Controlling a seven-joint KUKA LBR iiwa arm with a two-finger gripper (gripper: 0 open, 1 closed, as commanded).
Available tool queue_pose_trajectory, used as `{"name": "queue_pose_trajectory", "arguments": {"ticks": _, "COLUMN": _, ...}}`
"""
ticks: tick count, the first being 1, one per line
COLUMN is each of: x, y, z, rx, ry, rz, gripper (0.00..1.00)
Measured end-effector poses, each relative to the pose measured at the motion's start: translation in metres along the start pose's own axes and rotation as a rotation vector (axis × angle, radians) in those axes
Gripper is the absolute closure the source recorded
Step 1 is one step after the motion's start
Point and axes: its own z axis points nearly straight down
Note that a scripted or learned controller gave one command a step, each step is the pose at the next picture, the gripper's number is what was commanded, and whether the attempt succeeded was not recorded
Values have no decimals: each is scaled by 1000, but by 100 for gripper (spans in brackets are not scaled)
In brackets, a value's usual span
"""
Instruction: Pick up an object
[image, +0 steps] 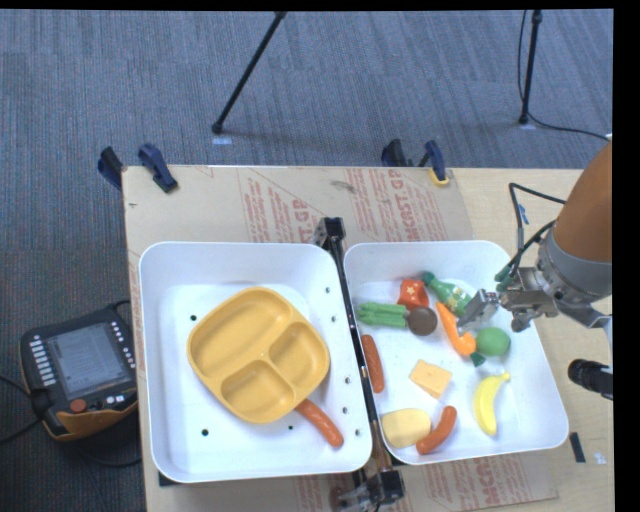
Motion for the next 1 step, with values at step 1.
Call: {"name": "queue_pose_trajectory", "arguments": {"ticks": 1, "x": 38, "y": 58, "z": 149, "rx": 1, "ry": 0, "rz": 0, "gripper": 0}}
